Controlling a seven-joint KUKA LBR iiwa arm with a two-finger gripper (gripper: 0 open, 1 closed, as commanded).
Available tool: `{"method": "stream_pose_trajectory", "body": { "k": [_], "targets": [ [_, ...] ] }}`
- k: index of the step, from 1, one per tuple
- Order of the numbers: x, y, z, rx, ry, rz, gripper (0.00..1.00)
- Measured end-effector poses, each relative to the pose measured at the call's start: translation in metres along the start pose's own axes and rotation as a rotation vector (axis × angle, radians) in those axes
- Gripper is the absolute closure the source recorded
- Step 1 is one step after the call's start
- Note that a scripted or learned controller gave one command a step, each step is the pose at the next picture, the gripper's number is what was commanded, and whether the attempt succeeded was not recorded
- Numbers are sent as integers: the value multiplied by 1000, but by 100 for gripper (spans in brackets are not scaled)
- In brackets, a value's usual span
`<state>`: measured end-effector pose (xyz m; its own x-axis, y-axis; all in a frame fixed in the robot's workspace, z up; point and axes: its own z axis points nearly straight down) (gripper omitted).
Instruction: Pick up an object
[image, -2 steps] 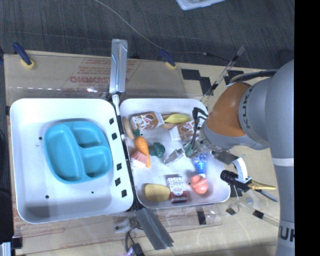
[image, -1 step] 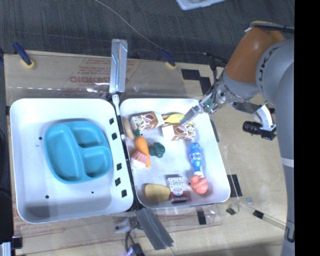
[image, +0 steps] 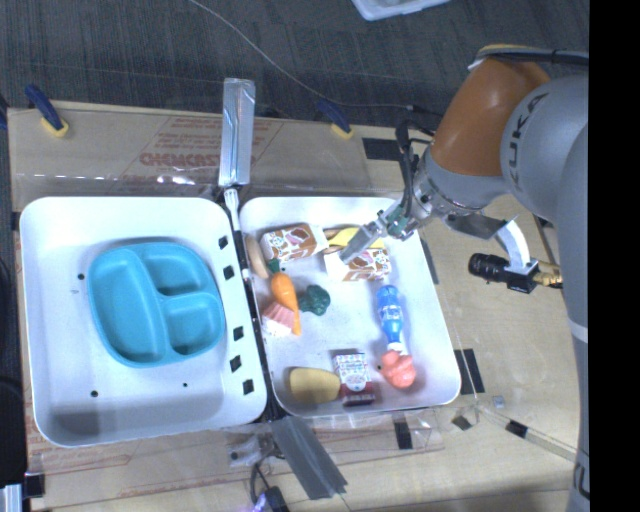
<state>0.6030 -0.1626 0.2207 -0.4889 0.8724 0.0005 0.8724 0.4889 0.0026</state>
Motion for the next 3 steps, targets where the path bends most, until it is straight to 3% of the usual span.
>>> {"method": "stream_pose_trajectory", "body": {
  "k": [1, 2, 3],
  "targets": [
    [36, -30, 129, 3, 1, -115, 0],
    [36, -29, 119, 3, 1, -120, 100],
    [77, -11, 124, 2, -2, -131, 100]
  ]
}}
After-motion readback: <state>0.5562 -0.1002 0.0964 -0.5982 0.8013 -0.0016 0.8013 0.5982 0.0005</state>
